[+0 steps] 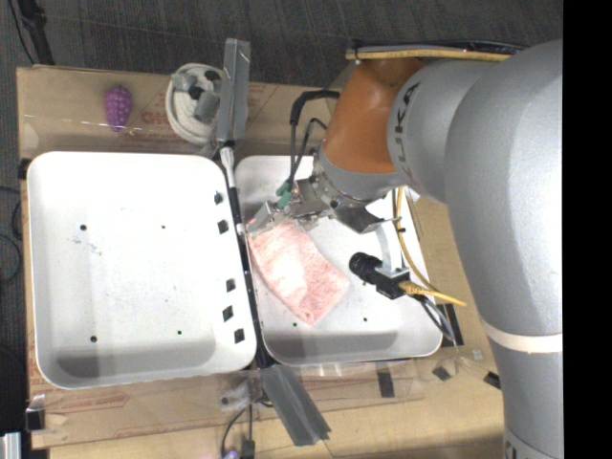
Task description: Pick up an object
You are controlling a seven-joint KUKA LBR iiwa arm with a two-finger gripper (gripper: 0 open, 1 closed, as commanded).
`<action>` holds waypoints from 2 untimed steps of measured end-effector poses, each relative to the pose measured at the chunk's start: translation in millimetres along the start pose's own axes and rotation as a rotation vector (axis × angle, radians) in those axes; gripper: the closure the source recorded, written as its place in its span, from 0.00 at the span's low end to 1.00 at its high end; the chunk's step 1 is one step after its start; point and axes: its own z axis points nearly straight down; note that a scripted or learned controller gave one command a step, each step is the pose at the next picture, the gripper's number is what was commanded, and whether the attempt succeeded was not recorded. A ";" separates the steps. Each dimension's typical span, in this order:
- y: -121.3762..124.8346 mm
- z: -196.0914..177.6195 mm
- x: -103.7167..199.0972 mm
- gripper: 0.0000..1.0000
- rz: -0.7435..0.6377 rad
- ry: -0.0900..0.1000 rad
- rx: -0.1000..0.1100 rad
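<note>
cloth [296, 273], pink, soft and limp, is seen just below the gripper [304, 202] in the right bin [382, 338]; its upper edge is judged the best hold.

From my remote station I judge this a robotics lab. Grounds: a large grey arm [497, 161] with an orange band, two white bins [124, 266] fixed side by side on a wooden worktop [143, 409], exposed cables [306, 132], dark carpeted floor [287, 8].
</note>
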 end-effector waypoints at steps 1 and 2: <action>-43.0 23.1 -67.1 0.00 0.089 0.000 0.001; -39.1 96.8 -97.3 0.00 0.095 -0.001 -0.008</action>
